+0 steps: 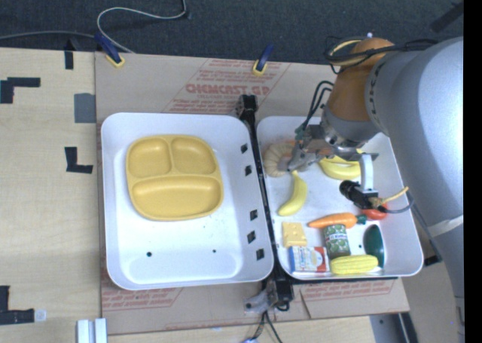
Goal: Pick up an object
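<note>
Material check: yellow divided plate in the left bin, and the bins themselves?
Yellow divided plate: looks like moulded plastic, matte to satin; even colour, soft rounded compartment ridges, no sharp glare. Left bin and right bin: likely thin formed white plastic, slightly glossy; rounded corners and a smooth raised rim. Can't confirm from the view.
</note>
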`<state>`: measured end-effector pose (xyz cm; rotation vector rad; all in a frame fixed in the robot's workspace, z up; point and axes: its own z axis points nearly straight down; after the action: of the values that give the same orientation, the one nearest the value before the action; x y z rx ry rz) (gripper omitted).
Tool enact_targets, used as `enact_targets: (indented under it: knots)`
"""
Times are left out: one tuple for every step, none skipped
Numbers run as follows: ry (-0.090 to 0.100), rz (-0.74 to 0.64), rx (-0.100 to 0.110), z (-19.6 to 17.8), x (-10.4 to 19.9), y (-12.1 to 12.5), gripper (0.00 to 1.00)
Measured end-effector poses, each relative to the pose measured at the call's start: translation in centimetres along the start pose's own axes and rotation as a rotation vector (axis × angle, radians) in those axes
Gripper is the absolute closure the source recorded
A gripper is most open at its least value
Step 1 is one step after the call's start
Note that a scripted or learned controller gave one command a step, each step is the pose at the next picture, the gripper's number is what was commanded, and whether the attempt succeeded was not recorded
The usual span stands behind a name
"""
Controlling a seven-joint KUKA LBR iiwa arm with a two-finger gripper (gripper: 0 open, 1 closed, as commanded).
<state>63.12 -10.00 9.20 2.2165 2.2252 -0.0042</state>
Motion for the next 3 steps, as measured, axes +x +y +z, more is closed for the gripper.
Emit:
enact_targets:
  knots:
    - [-0.008, 0.002, -0.001, -0.1, -0.5, 0.0, 0.00]
    - [-0.005, 0.006, -0.002, 0.7, -0.7, -6.1, 0.00]
    - [-0.001, 0.005, -0.001, -0.1, -0.5, -6.0, 1.00]
